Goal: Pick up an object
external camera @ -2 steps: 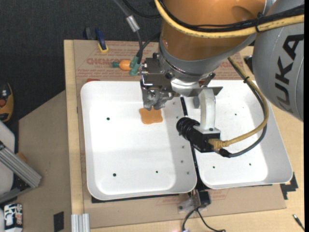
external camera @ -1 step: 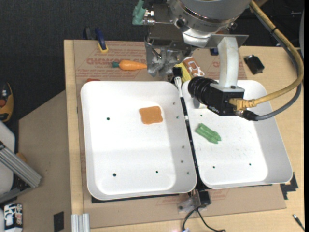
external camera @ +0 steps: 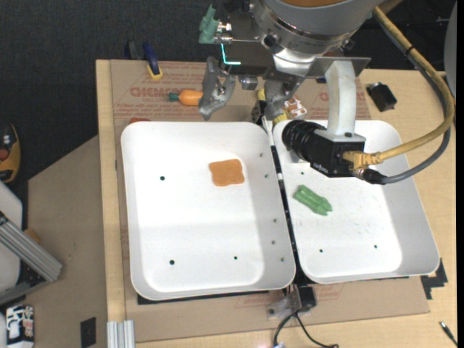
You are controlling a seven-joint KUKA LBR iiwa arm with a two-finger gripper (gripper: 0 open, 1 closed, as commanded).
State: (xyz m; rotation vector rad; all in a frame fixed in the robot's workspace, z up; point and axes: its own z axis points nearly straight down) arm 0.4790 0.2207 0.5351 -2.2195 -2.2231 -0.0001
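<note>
My gripper (external camera: 271,106) hangs at the far edge of the bench, just over the seam where the two shallow white plastic bins meet. The grey wrist w/ its orange band bulks above it and hides most of the tool. Open or clenched, I cannot tell from this angle; too much hardware in front. Nothing shows as grasped.

Obj. positions rel. to the gripper:
- flat orange, roughly square soft piece (external camera: 226,172): nearer the camera and a bit to view-left, lying flat in the left bin (external camera: 145,216), well apart from the tool
- green knobbly elongated piece (external camera: 312,199): nearer the camera and slightly to view-right, lying in the right bin (external camera: 406,223), just past the black cylindrical camera unit (external camera: 319,151) strapped to my wrist
- small orange carrot-like item w/ green tip (external camera: 188,97): to view-left at about the same depth, on the brown cardboard sheet (external camera: 109,100) outside the bins
- small white-and-red thing (external camera: 293,109): just beside the gripper on view-right, possibly a toy, too small to say

Blue-and-yellow clamp (external camera: 151,59) sits further view-left at the cardboard's far edge
</note>
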